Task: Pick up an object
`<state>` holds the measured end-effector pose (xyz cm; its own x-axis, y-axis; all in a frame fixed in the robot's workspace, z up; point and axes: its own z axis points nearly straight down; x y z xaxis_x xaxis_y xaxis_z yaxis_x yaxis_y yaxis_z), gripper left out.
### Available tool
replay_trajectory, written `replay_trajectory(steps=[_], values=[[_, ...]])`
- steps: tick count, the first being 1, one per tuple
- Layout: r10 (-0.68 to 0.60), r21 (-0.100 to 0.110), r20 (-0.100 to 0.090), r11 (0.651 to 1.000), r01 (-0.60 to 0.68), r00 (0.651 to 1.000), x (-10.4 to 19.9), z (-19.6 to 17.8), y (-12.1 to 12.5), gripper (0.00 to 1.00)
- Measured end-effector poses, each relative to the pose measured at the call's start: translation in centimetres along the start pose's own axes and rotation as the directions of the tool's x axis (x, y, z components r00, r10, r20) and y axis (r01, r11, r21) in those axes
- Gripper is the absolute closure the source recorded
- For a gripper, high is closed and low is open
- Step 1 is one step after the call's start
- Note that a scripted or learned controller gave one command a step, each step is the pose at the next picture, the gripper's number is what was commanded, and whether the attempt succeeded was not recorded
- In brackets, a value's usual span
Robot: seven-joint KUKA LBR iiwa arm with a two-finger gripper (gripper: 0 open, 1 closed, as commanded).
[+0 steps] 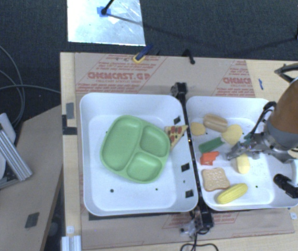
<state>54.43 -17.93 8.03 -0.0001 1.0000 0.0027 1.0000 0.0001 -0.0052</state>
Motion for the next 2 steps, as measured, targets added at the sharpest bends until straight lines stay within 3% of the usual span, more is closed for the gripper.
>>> replay_trajectory(steps=[1, 2], values=[[-0.001, -0.010, 0.004, 1.000, 0.001, 1.000, -0.1, -1.5, 0.4, 1.00], [-0.006, -0.013, 0.004, 1.000, 0.006, 1.000, 2.3, -8.3, 1.8, 1.00]])
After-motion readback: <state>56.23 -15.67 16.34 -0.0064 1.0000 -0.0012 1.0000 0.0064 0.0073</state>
